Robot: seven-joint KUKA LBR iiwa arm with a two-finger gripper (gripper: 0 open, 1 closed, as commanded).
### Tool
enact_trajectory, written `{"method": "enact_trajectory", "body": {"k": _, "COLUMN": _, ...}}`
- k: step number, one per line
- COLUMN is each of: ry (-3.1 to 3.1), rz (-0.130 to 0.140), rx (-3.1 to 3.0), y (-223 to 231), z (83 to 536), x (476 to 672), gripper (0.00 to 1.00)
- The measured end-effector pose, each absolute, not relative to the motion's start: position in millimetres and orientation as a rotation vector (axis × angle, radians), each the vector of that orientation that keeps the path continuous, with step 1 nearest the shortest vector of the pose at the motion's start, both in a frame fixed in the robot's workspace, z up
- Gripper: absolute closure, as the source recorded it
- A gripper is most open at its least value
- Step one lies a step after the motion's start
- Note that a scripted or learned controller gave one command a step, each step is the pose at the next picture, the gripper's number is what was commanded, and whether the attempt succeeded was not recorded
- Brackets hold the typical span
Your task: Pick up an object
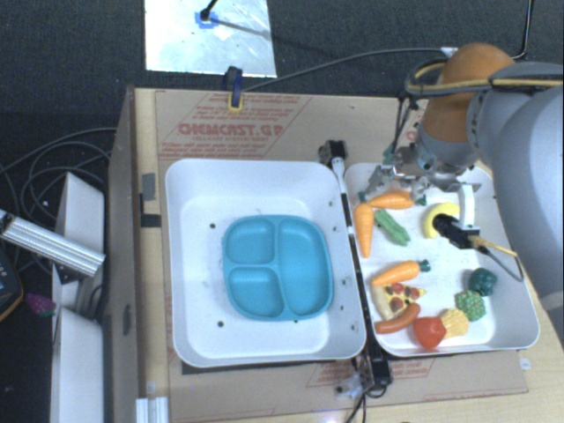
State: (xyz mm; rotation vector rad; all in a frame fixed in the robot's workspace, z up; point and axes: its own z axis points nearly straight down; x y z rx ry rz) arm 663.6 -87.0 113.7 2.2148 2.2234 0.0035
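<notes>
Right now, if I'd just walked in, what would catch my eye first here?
Probably the blue divided plate, lying alone in the left bin. Next, the heap of bright toy food in the right bin: carrots, a red tomato, corn and broccoli. Over that bin's far end hangs the grey arm with its orange band.

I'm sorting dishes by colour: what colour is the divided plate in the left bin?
Light blue. The divided plate shows best in the camera view.
</notes>
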Motion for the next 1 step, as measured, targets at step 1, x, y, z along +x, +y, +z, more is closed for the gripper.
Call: {"method": "enact_trajectory", "body": {"k": 1, "ry": 2.220, "rz": -0.001, "rx": 2.219, "y": -85.4, "z": 84.6, "x": 605.2, "gripper": 0.00}}
